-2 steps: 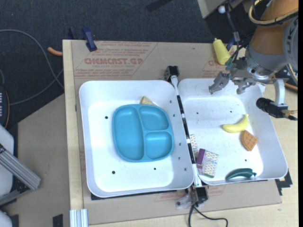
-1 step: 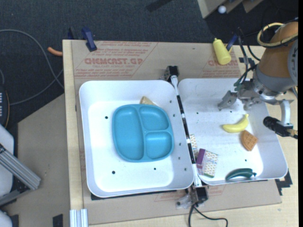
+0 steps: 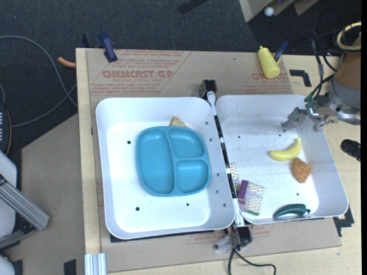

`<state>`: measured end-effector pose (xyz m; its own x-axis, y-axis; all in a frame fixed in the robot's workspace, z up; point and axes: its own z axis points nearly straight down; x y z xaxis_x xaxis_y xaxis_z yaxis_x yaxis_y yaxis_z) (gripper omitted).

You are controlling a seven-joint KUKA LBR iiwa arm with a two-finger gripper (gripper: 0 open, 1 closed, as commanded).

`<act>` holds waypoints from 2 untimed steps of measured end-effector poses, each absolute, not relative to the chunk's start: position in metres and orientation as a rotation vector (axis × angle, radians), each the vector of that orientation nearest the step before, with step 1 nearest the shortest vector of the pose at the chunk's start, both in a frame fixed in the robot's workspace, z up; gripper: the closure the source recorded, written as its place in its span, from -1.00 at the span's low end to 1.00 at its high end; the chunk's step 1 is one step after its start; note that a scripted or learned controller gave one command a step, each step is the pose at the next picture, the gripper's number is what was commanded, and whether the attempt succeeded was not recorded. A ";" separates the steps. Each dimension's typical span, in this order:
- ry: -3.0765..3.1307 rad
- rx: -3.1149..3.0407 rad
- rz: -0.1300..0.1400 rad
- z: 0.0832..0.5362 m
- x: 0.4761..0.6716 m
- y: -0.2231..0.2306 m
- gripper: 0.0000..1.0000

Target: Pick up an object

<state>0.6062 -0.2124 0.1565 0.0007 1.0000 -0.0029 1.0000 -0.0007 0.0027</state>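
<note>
Over the right bin's [image 3: 335, 179] upper part, toward two o'clock of the bench, the gripper [image 3: 303, 119] hung with its two fingers spread apart and nothing between them. Its grey wrist reached in from three o'clock, with the orange band of the arm [image 3: 348, 73] above it. Just toward six o'clock of the fingers lay a yellow banana [image 3: 285, 151] on the bin floor, apart from them. A tan wedge-shaped piece [image 3: 301, 169] sat close beside the banana at its five o'clock. Farther toward six o'clock, a teal ring-like object [image 3: 291, 212] rested against the bin's near wall, and at its nine o'clock a small patterned packet [image 3: 250, 196] with a purple side lay near the divider between the bins. The left bin [image 3: 114, 211] held a blue divided plate [image 3: 172, 160] near its middle, with a tan corner of something [image 3: 177, 121] peeking out at the plate's twelve o'clock edge. Beyond the bins, at one o'clock on the brown board [image 3: 143, 70], a yellow bottle-shaped object [image 3: 268, 62] lay on its side.
</note>
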 end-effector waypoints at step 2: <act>2.222 2.223 -0.001 0.084 0.526 -0.205 -1.00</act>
<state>0.5264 -0.2055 0.0843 0.0008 1.0000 0.0005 1.0000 -0.0008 -0.0017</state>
